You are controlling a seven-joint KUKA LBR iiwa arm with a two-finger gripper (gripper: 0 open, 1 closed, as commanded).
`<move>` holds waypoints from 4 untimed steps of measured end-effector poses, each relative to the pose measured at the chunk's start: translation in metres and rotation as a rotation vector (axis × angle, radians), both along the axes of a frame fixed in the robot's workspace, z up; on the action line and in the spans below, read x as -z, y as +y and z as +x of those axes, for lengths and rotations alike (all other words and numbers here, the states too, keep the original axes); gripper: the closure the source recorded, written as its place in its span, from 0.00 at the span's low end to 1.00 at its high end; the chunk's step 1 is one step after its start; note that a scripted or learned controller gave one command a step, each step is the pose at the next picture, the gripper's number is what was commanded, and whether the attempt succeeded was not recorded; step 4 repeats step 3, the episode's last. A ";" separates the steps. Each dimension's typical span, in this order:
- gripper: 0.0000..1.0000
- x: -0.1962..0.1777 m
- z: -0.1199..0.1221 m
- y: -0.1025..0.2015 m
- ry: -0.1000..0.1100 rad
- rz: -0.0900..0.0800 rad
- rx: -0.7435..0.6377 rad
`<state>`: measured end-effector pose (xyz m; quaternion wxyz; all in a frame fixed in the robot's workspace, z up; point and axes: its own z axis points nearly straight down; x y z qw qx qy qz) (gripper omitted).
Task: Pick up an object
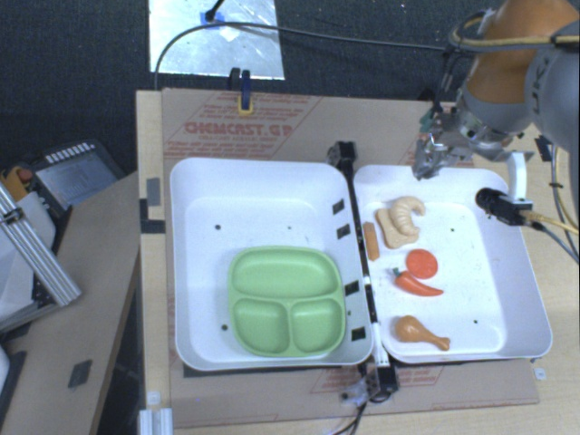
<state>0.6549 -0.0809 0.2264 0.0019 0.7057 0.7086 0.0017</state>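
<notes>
My gripper (426, 166) hangs over the far left corner of the right bin (517, 270), above and behind the objects. Nothing shows between its fingers. Below it in that bin lie a beige croissant-like pastry (400, 220), a thin orange sausage (370, 240) along the left wall, a red tomato slice (420, 263), a red chili pepper (418, 284) just in front of it, and a tan chicken drumstick (421, 333) near the front.
The left bin (208, 207) holds a green divided plate (286, 299) at its front right. A black divider with clips (355, 243) runs between the bins. A cable crosses the bench behind, and grey equipment stands at the far left.
</notes>
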 end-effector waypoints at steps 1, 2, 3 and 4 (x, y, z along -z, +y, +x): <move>1.00 -0.002 -0.026 0.057 0.005 0.002 -0.004; 1.00 0.008 -0.055 0.103 0.007 0.002 -0.004; 1.00 0.016 -0.078 0.155 0.007 0.002 -0.005; 1.00 0.016 -0.078 0.155 0.007 0.002 -0.005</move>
